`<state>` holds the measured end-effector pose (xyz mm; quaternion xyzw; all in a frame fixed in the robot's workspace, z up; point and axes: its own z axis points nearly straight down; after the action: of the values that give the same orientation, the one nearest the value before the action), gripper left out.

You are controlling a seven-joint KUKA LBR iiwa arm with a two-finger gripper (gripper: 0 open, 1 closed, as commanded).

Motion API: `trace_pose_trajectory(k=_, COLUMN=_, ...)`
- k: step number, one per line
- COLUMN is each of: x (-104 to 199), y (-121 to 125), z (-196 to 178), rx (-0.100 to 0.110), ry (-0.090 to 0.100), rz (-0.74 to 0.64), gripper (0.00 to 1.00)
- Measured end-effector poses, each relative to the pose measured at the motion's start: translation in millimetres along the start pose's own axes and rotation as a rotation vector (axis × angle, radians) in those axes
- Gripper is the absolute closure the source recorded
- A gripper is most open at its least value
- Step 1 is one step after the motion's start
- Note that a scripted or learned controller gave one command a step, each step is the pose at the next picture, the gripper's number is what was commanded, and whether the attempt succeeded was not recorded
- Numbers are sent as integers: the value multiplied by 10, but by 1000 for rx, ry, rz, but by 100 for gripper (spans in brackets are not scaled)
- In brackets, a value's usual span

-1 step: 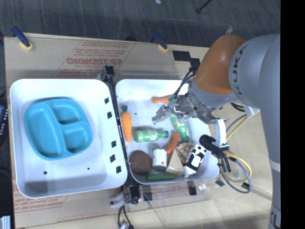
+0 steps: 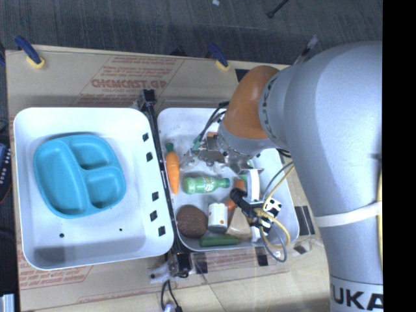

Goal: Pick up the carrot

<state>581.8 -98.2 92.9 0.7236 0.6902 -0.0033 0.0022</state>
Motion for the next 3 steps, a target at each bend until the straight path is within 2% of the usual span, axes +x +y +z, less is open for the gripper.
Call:
trace_pose_trajectory(k=1, x=40, y=89, z=2, rx=3, ry=5, rz=188, gripper=0)
trace_pose_trajectory(k=3, x=25, y=219, z=0, rx=-3, ry=3, rz=413, gripper=0)
